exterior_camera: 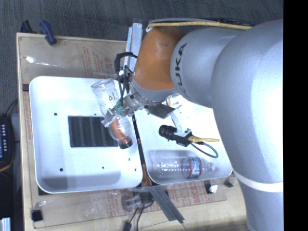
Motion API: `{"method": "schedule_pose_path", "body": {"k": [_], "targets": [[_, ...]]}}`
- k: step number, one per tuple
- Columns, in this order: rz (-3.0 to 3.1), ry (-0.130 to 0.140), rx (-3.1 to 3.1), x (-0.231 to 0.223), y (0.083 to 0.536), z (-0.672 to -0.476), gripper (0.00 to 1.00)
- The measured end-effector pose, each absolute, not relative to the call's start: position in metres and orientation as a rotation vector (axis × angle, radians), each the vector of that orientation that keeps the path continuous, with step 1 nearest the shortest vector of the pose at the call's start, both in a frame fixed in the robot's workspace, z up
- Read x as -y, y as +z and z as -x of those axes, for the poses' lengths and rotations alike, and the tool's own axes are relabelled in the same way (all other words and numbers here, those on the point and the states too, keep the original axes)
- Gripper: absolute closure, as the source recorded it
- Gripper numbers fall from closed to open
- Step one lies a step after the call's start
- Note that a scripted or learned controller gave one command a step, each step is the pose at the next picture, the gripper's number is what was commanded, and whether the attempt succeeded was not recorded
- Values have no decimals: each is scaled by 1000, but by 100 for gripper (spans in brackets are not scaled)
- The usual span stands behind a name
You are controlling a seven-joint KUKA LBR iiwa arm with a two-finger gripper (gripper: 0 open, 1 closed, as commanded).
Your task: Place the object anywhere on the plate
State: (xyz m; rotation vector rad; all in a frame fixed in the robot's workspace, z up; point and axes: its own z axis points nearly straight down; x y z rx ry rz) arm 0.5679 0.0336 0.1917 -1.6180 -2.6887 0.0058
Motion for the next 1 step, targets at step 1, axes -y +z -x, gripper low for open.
{"method": "schedule_pose_path", "body": {"k": [1], "targets": [[1417, 3, 2802, -65, 191, -591, 100]]}}
